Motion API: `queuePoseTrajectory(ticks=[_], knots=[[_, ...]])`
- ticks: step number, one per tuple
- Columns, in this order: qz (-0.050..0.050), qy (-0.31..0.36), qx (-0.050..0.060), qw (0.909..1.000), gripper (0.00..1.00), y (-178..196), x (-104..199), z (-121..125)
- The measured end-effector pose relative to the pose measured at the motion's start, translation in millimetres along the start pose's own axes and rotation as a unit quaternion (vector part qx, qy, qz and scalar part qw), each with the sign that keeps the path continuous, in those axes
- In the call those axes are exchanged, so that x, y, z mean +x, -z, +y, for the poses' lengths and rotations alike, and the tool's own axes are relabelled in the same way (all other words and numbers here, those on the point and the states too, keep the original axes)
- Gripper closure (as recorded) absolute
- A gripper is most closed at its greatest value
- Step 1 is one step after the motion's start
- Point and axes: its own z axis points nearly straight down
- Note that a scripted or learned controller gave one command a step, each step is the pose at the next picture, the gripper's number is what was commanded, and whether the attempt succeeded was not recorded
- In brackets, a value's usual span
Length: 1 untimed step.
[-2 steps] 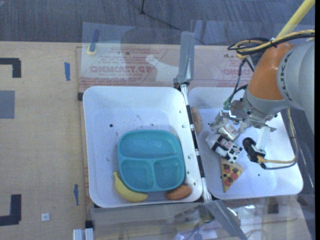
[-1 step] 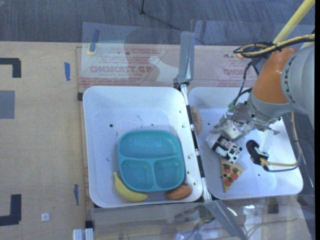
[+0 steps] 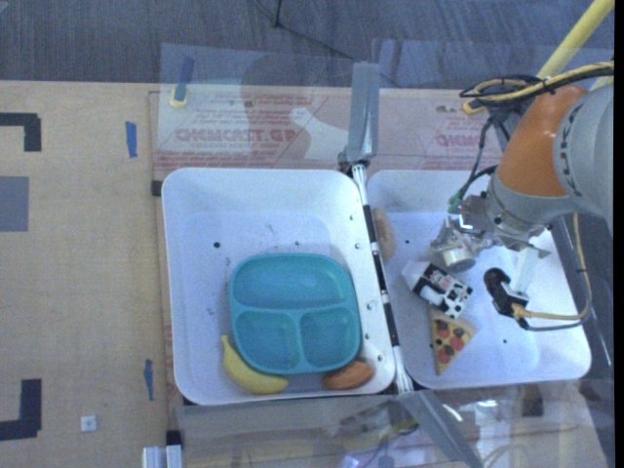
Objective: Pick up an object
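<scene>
How the jaws stand I cannot tell, the gripper [image 3: 444,289] poised just at 12 o'clock of the pizza slice [image 3: 449,339], so it may close on nothing.

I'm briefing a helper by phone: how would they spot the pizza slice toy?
Look in the right bin, the one under the grey arm. Near its front edge lies the pizza slice, a flat yellow triangle with red dots, just below a black-and-white toy.

Tan bench [image 3: 78,291], two white bins side by side, left bin [image 3: 195,213], right bin [image 3: 561,349]
</scene>
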Motion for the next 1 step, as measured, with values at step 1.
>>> queuePoseTrajectory(ticks=[1], knots=[[0.0, -0.048, 0.006, 0.9988, 1.0, 106.7, 59.0, 5.2]])
